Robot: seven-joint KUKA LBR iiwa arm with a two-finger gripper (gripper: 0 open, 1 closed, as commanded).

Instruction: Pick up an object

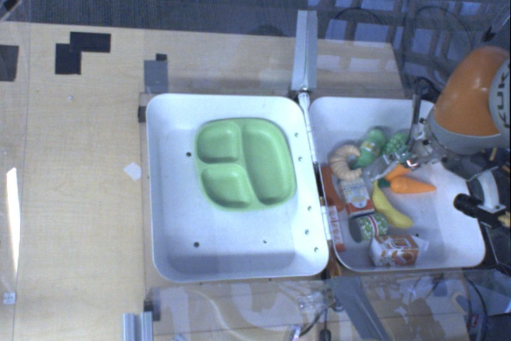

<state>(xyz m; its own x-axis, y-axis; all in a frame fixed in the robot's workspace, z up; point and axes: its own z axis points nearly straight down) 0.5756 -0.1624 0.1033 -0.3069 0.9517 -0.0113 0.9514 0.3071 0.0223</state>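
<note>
A: Where's the tool [413, 158]?
B: Just above the carrot [411, 184], among crowded toys. Can't tell its state.
A: Risk?
B: I'd guess it nudges the banana [391, 208] beside the carrot, spoiling the pick.

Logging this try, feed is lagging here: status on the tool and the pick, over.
Tool low over right white bin, beside orange toy carrot. Yellow toy banana and green bottle crowd close.

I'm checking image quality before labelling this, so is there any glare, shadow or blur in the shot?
Camera view: a bright glare streak on the bench at the left edge; soft shadow along the near inside wall of the left bin; the green tray is evenly lit; the small items in the right bin look soft, with labels unreadable.
</note>
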